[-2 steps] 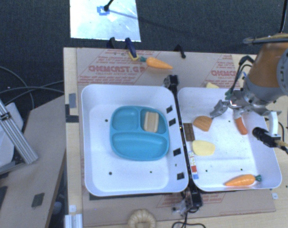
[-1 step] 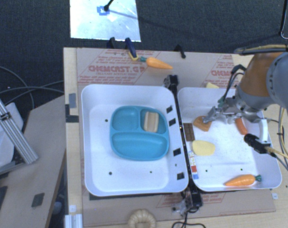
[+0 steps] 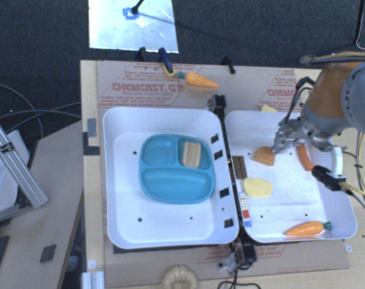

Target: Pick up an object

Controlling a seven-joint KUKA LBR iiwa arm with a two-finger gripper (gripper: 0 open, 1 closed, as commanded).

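My gripper point(image 3: 281, 144) hangs low over the right bin point(image 3: 338, 218), in its upper middle. Its tip is just right of a small orange-brown wedge point(image 3: 264, 156) and seems to touch that wedge's upper edge. An orange-red sausage point(image 3: 305, 158) lies just right of the gripper. Nearer the front are a pale yellow piece point(image 3: 257, 188) and a carrot point(image 3: 305, 228). A small yellow bit point(image 3: 268, 108) lies at the bin's far edge.
The left bin point(image 3: 125, 221) holds a blue divided plate point(image 3: 164, 182) with a tan slice point(image 3: 191, 154) in its upper right compartment. Another carrot point(image 3: 198, 80) lies on the board behind the bins. A beige ring point(image 3: 181, 277) sits at the front edge.
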